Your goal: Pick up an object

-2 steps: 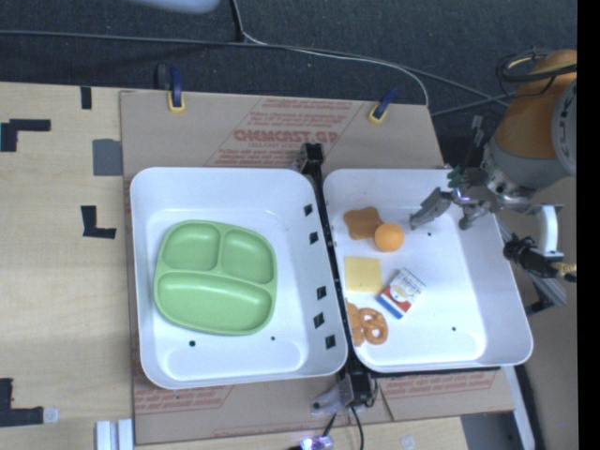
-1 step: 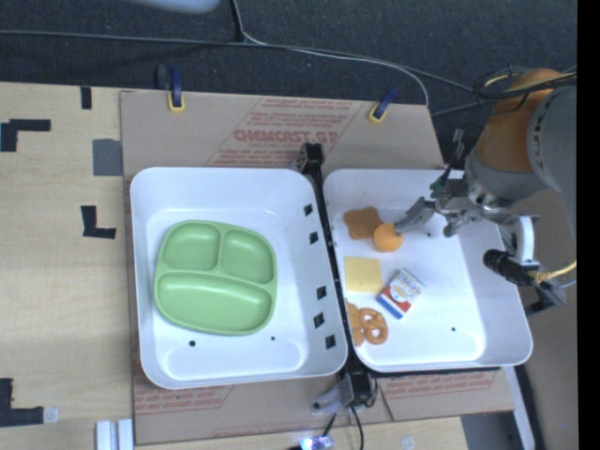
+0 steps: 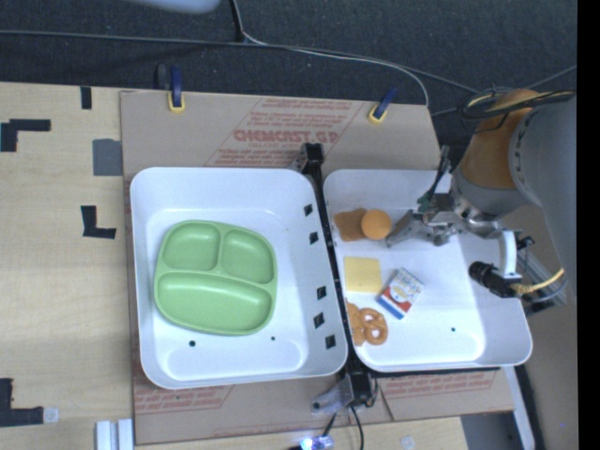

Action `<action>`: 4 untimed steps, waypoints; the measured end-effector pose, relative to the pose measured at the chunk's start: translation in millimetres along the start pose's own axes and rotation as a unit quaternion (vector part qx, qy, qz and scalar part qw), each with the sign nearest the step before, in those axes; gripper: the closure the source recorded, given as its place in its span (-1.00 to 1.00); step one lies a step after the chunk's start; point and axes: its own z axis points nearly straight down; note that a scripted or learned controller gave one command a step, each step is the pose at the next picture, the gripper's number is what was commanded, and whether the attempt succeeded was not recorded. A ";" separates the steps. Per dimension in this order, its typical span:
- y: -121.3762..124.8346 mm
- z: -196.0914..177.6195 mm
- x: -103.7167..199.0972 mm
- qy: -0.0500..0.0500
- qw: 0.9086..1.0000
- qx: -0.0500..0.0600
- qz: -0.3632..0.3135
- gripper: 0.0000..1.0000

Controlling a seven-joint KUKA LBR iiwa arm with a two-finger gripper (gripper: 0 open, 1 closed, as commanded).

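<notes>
Camera view. Red print on the cardboard sheet (image 3: 281,125) under the bins, upside down from here; reads roughly "CHEMCAST GP", smaller lines illegible. Small red, white and blue packet (image 3: 400,293) in the right bin (image 3: 487,336); its printing too small to read.

Jaws (image 3: 401,232) low in the right bin, reaching in from the right, pointed left. One dark finger visible, its tip just beside the orange ball (image 3: 376,224). Spread of the jaws not discernible; nothing seen held between them. Contact with the ball not resolvable.

Ball: round, orange, matte, at the upper left of the right bin, touching a brown round piece (image 3: 349,225) on its left. Below: yellow square slice (image 3: 363,274), flat on the bin floor. Packet just right of the slice, tilted. Pretzel (image 3: 367,324) below the slice, near the left wall.

Left bin (image 3: 169,186): green divided plate (image 3: 217,277), three compartments, lying flat, left of centre.

Counter (image 3: 56,279): pale wood with black marks.
</notes>
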 end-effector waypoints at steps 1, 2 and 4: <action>1.0 -13.4 0.1 0.000 1.000 -0.001 0.000 1.00; 12.0 -66.0 2.5 0.002 1.000 0.001 0.000 1.00; 21.8 -164.4 6.1 0.002 1.000 -0.001 0.000 1.00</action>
